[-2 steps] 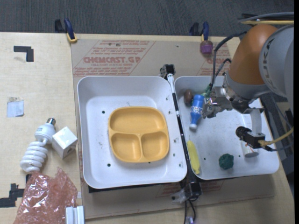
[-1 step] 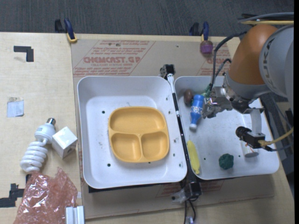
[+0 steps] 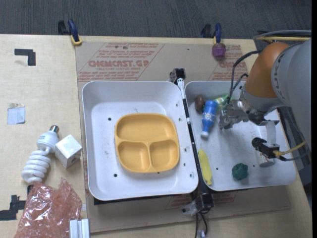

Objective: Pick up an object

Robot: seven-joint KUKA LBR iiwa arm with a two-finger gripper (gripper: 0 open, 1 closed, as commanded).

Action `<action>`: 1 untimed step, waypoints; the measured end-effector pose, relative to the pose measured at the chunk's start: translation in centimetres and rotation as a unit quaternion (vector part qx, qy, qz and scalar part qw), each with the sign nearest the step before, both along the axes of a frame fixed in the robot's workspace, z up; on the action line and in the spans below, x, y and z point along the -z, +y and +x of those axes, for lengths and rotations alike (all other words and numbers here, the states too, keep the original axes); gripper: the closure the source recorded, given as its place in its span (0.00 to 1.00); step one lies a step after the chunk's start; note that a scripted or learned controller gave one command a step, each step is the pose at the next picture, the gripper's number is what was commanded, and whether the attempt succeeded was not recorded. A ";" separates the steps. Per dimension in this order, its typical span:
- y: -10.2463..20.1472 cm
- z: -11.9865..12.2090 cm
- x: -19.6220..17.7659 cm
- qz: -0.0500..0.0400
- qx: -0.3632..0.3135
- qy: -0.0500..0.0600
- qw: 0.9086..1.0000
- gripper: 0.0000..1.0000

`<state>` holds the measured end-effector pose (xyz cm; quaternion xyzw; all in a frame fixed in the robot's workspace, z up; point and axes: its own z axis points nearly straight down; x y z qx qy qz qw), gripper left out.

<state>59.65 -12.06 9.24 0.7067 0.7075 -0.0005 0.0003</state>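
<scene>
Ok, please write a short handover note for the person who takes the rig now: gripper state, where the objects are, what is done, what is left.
Gripper: low in the right bin, beside the blue bottle; nothing seen held.
Right bin objects: blue bottle lying tilted near the left wall, brown object above it, yellow corn along the left wall, green object near the front.
Left bin: yellow divided tray.
Done: nothing is picked yet.
Left: grasp one object and lift it; the bottle seems closest.

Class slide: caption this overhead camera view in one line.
Robot hand lowered into the right bin beside a blue bottle.
</scene>
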 end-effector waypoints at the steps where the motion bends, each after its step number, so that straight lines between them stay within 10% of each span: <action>1: 1.5 -3.9 0.0 0.001 0.001 0.000 1.000 0.00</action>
